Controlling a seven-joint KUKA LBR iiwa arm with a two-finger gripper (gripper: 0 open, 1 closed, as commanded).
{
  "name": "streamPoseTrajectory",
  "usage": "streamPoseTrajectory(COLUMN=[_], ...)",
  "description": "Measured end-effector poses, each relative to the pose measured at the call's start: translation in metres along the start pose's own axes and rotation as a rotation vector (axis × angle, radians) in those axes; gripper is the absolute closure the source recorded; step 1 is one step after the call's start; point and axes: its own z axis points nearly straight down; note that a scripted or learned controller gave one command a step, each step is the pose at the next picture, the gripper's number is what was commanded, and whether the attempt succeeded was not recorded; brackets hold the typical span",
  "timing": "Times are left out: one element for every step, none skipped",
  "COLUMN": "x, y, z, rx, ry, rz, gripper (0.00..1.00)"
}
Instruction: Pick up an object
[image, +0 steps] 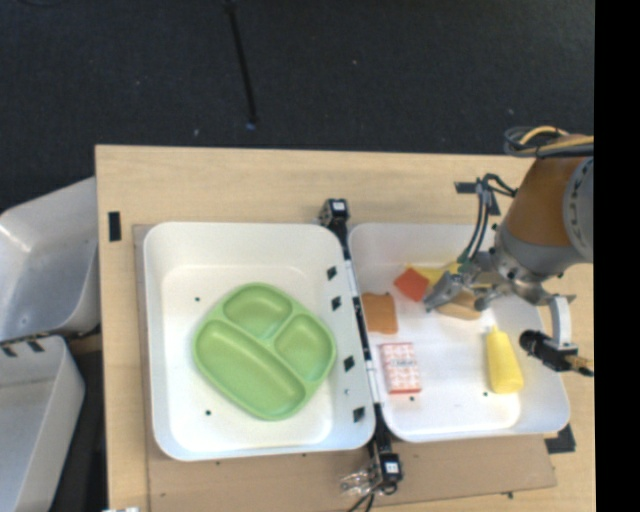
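Reaching in from three o'clock, the arm (545, 215) sets its gripper (458, 290) low over the right bin (440, 420), at about twelve o'clock of that bin's floor. The metal parts at the wrist blur together, so whether the gripper is released or clenched cannot be told, and nothing can be confirmed as grasped.

Directly around the tool lie the nearest candidates. A red block (411, 284) sits just beside it at nine o'clock, with a yellow piece (432, 272) touching the red block on its far side. A tan piece (462, 310) lies just under the tool at six o'clock; contact cannot be confirmed.

Further out, a brown block (380, 312) rests near the dividing wall, a red-patterned card (398, 366) lies flat at seven o'clock, and a yellow bottle-shaped toy (502, 362) lies on its side at five o'clock.

Judgement on handling: the blocks look light and stiff, best taken across their opposite flat sides. The yellow toy looks smooth and rounded, liable to roll; grip across its middle. The card is thin and flat, a poor target.

Count: two bins; six loose items in the right one; one green divided plate (264, 350) in the left bin (160, 420).
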Motion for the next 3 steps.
streamPoseTrajectory(x=[-0.002,-0.004,-0.009], y=[0.002,0.004,-0.005], z=[0.027,0.013,-0.04], rx=[-0.009,-0.017,-0.009], ry=[-0.003,-0.006,0.0], rz=[0.003,0.006,0.003], gripper=[0.0,1.0,1.0])
